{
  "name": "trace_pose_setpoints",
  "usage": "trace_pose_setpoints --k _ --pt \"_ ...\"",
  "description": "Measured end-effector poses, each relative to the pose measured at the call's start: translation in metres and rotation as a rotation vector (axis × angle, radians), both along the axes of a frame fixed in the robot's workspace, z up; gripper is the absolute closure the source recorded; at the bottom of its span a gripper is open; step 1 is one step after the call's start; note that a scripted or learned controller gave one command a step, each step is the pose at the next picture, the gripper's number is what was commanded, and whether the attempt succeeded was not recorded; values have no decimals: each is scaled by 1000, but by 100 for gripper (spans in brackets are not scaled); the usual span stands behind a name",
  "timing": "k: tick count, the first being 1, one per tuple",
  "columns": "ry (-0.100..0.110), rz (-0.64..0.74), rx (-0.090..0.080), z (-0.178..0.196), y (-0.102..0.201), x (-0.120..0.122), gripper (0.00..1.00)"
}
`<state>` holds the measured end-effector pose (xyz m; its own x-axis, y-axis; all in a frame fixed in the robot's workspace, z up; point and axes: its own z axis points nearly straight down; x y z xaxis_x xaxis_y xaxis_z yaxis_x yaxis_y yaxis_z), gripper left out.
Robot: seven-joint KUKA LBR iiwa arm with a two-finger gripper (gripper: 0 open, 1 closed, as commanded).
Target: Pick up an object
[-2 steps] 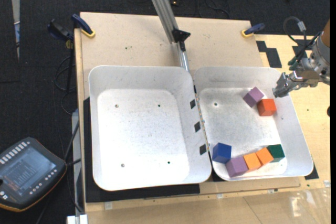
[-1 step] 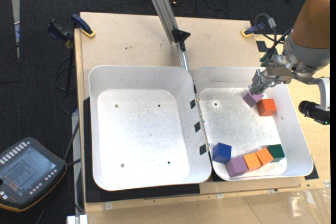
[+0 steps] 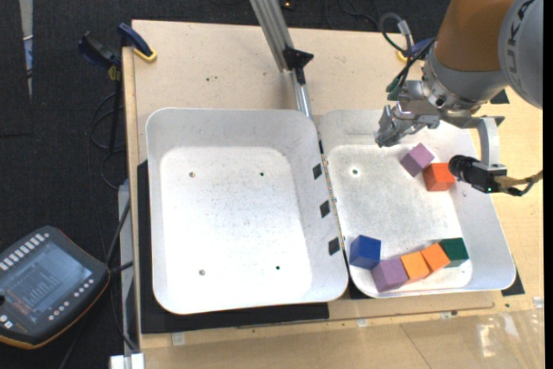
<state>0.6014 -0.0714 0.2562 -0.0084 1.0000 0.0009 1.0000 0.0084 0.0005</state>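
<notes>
Two white bins are sitting side by side below me: the left bin [image 3: 173,134] is lying to one side while the right bin [image 3: 492,259] is carrying every block, with a blue cube [image 3: 365,251], a purple cube [image 3: 389,273], an orange cube [image 3: 416,264] and a green cube [image 3: 453,251] lining its near edge. Further right, I am hovering my gripper [image 3: 393,127] over the far end, just beside a second purple block [image 3: 417,158] and an orange block [image 3: 439,175]. Nothing is showing in my grasp, so I am judging the pick as not yet made, with the descent, the grip and the lift all remaining.
</notes>
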Motion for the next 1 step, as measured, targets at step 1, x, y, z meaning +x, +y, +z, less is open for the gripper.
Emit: trace_pose_setpoints --k 1 --pt "-2 1 1 -3 60 20 100"
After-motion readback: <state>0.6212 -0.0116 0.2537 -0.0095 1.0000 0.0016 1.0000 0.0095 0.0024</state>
